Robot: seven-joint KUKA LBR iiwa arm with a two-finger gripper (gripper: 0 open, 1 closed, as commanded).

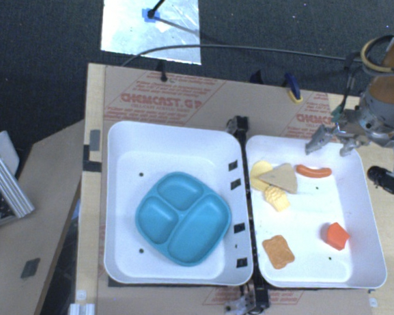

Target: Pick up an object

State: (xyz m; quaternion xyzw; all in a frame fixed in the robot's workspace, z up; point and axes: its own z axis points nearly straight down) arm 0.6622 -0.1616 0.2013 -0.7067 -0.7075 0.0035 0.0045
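**Gripper hangs spread above far edge of right bin, nothing in its grasp**

The grey arm with its orange band reaches in from the upper right of the frame, its gripper [332, 144] poised over the far rim of the right bin [369, 223]. The two fingers [316, 141] stand apart, and nothing lies between them. Just below the gripper, near the top of the bin, rests a red-orange sausage [314, 172]. To its left sit a tan wedge [281, 178] overlapping a yellow piece [261, 171], with a pale yellow ridged piece [276, 197] touching the wedge's lower edge. An orange-red block [336, 235] lies alone toward the bin's right side, and a browned, cracker-like square [278, 252] sits near the bottom (well apart from the rest). In the left bin [132, 154], at centre frame, a blue divided plate [183, 217] lies tilted, its three compartments bare. Both bins rest on a cardboard sheet [181, 100] printed with red lettering.
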